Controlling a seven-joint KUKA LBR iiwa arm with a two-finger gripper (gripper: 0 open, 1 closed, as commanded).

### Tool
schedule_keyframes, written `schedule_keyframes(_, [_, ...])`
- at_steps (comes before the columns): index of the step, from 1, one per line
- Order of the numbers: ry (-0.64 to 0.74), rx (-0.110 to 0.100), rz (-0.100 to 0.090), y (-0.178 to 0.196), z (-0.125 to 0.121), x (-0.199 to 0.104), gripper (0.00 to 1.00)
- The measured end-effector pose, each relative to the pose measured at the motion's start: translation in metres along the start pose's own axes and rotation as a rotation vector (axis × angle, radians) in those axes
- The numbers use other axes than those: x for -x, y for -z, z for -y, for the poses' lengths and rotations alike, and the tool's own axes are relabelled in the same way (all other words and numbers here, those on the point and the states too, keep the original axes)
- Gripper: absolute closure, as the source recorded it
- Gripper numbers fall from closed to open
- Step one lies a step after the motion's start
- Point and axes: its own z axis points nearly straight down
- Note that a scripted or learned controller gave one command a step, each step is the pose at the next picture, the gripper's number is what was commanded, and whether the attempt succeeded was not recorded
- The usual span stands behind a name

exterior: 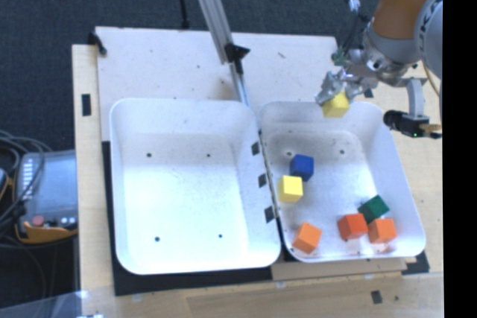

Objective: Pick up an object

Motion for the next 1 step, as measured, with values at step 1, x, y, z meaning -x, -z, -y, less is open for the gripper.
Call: schedule_keyframes(1, [-0.007,-0.005,-0.003,0.0114,0.0239,-0.0471,1.00])
